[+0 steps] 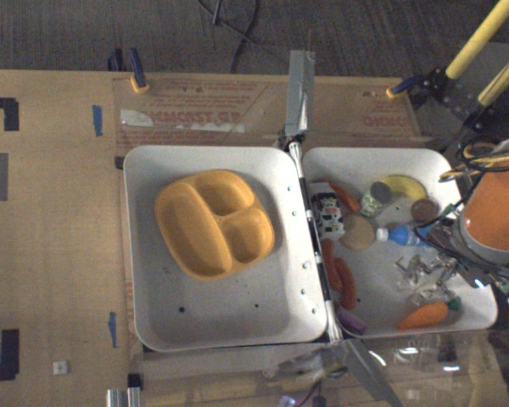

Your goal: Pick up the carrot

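Observation:
The carrot (pixel 423 315), orange with a green top toward the right, lies at the front right corner of the right bin (pixel 382 161). My gripper (pixel 426 276) hangs low over the bin floor just behind the carrot, a short gap away from it. Its metal parts look tangled against the white floor. Nothing shows in its grasp. The orange band of the arm (pixel 490 214) rises above it at the right edge.
The left bin (pixel 144 253) holds a yellow divided plate (pixel 214 223). In the right bin lie a banana (pixel 405 185), a small can (pixel 375 198), a blue bottle (pixel 400 236), a beige ball (pixel 356 234), red sausages (pixel 343 280) and a purple piece (pixel 352 320).

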